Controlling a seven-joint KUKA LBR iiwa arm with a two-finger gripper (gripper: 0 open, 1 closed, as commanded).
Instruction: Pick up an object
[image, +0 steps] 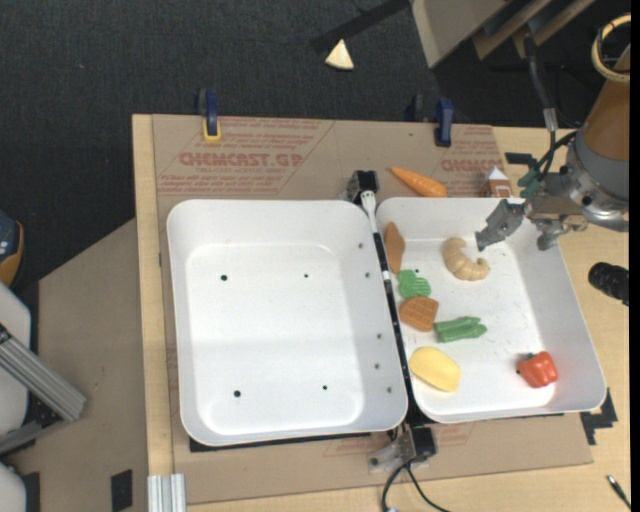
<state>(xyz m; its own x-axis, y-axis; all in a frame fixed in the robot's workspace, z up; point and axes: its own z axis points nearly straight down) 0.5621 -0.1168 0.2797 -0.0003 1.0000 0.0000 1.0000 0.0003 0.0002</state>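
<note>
The right bin (570, 330) holds several toy foods. A beige croissant-shaped piece (465, 260) lies near its back, a brown slab (394, 247) leans at its left wall, and a green piece (413, 284) sits above an orange-brown piece (419, 313). Further forward are a green pod (459, 328), a yellow lump (435, 368) and a red pepper (537, 369). My gripper (521, 233) hangs over the bin's back right, just right of the croissant piece. It is open, with nothing between its fingers (496, 229).
The left bin (190, 300) stands beside the right one. An orange carrot (419, 182) and a small white-and-orange item (497, 183) lie on the cardboard behind the right bin. Blue clamps (209, 104) hold the board's back edge.
</note>
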